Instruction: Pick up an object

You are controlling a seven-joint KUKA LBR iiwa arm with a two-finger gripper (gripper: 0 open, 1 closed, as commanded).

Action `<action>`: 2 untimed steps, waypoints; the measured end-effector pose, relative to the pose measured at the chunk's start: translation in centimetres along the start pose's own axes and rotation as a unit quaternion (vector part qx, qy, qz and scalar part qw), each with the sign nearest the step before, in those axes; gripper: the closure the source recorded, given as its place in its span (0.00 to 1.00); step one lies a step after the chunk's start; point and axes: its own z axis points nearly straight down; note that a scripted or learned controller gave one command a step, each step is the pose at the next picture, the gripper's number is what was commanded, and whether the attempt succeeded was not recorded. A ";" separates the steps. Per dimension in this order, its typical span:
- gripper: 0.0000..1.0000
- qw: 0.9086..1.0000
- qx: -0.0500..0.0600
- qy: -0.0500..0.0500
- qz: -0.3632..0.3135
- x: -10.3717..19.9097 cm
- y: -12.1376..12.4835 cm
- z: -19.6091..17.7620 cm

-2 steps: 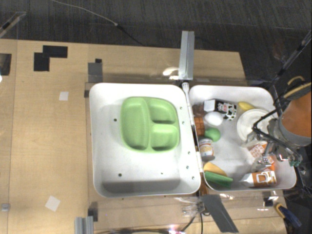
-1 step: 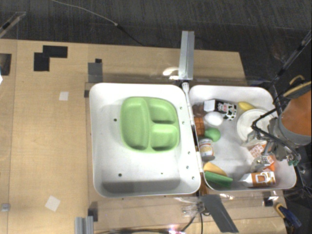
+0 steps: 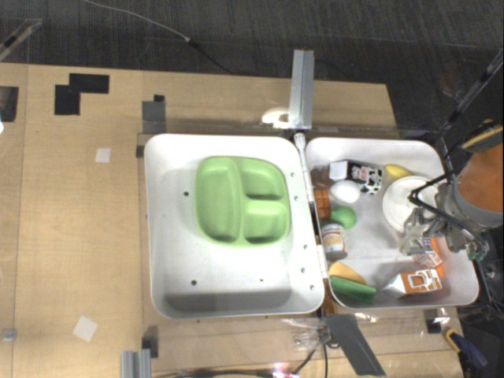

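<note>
- The gripper (image 3: 418, 239) hangs low at the right bin's (image 3: 378, 304) right side, touching or just above an orange carton (image 3: 421, 280) lying flat, long axis roughly across the bin.
- I cannot tell how the claw stands; nothing visibly sits in it.
- That carton seems the nearest pick, just front of the claw.
- The right bin also holds a white plate (image 3: 402, 199), a white egg (image 3: 343, 191), a small jar (image 3: 334, 239) and a green vegetable (image 3: 352, 289).
- The left bin (image 3: 169, 274) carries a green divided tray (image 3: 240, 200).
</note>
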 end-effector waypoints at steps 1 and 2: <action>1.00 0.980 -0.008 0.015 -0.197 -0.5 -0.2 -3.0; 1.00 0.971 -0.008 0.014 -0.237 -1.3 -0.3 -6.8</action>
